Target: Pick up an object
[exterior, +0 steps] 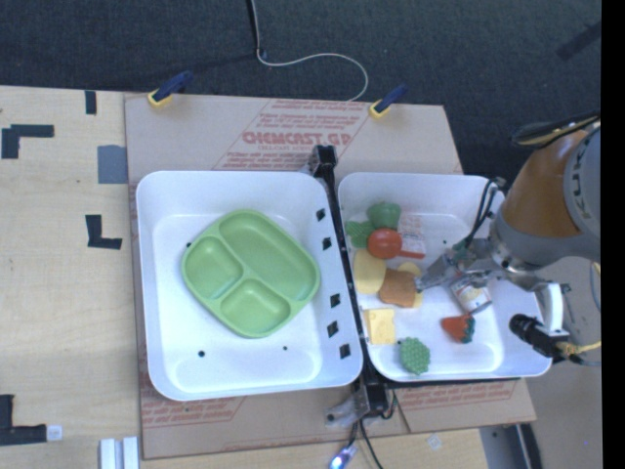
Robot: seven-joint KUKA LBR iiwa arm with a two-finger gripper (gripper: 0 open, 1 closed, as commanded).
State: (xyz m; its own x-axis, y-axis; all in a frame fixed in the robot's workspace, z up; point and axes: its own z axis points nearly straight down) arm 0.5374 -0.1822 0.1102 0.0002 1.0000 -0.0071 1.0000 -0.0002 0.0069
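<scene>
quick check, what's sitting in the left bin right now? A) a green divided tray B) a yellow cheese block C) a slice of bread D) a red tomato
A: the green divided tray lies alone in the left bin, while the food items sit in the right bin.

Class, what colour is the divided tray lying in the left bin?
Light green; the divided tray shows plainly in the camera view, inside the white left bin.
</scene>
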